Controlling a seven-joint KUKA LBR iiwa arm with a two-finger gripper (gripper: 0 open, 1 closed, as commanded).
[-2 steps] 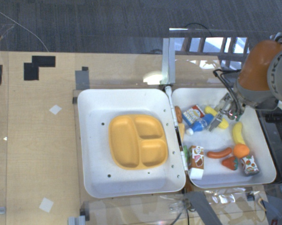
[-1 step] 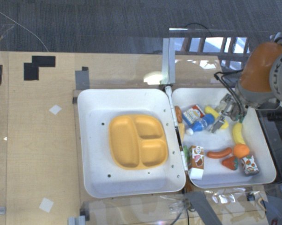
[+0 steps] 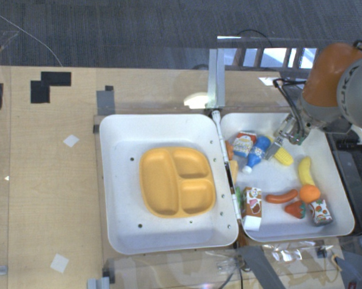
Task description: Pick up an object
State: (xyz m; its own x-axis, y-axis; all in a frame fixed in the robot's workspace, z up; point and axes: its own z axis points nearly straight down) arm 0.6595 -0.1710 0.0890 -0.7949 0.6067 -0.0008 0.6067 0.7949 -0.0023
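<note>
Nothing is lifted yet: the hand (image 3: 275,148), its spread impossible to tell, hangs over the right bin's (image 3: 344,224) far edge by the corn cob (image 3: 283,157), every toy still lying inside

We see a yellow divided tray (image 3: 176,181) lying flat in the left white bin (image 3: 122,232). The wooden bench (image 3: 46,193) carries black tape marks (image 3: 48,85) at its far left. A metal post (image 3: 217,77) stands behind the bins, dark carpet (image 3: 135,24) beyond the bench.
</note>
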